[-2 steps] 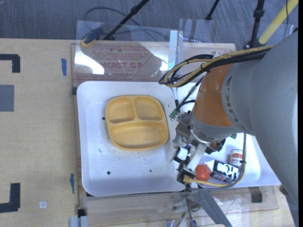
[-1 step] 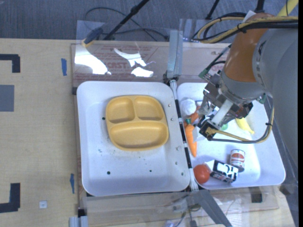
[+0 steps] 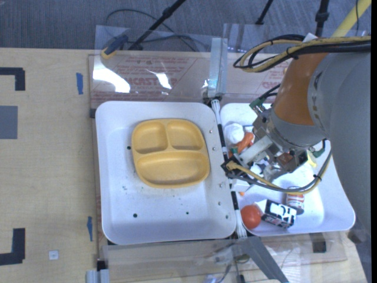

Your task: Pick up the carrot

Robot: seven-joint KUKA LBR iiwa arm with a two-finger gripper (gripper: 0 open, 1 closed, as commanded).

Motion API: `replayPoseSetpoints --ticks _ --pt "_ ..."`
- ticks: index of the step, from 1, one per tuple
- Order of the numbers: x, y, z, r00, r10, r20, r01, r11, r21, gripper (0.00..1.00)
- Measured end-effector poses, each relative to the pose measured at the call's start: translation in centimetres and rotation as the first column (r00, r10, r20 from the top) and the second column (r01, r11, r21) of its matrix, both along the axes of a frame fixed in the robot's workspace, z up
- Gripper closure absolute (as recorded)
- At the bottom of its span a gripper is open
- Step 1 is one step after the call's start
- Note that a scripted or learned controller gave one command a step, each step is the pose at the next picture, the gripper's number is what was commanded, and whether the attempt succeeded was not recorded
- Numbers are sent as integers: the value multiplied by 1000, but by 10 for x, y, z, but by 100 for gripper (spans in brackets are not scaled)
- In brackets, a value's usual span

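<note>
While hanging low over the right bin [image 3: 339,217], crowding the gripper [image 3: 259,158] in among looping cables [image 3: 283,187] and small clutter, and hiding too much there to be telling whether spread, pressed together or pinching anything. Peeking out just left of the arm [image 3: 300,99], near the bin's inner wall and close beside a white object [image 3: 234,131]: the carrot [image 3: 247,139], showing as a short orange stub, the rest lying hidden. Probably handling as a light, stiff piece, smooth and somewhat slippery, tapering and so tending to squirt out of a pinch near the tip; likely gripping best across the thicker middle, square to its length. Sitting well apart at the bin's near edge: a red tomato [image 3: 251,217], a black-and-white box [image 3: 278,213] and a small can [image 3: 294,200]. Resting in the left bin [image 3: 112,175]: a yellow divided plate [image 3: 171,152].
</note>
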State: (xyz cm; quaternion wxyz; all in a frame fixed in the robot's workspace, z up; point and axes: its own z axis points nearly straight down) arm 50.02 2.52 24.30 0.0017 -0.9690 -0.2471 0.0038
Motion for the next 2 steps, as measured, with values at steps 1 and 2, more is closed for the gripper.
replayPoseSetpoints --ticks 1,2 --pt "-15 8 -42 992 123 2 -123 992 1 100" --pt "-21 59 4 997 72 5 -72 997 -2 100"
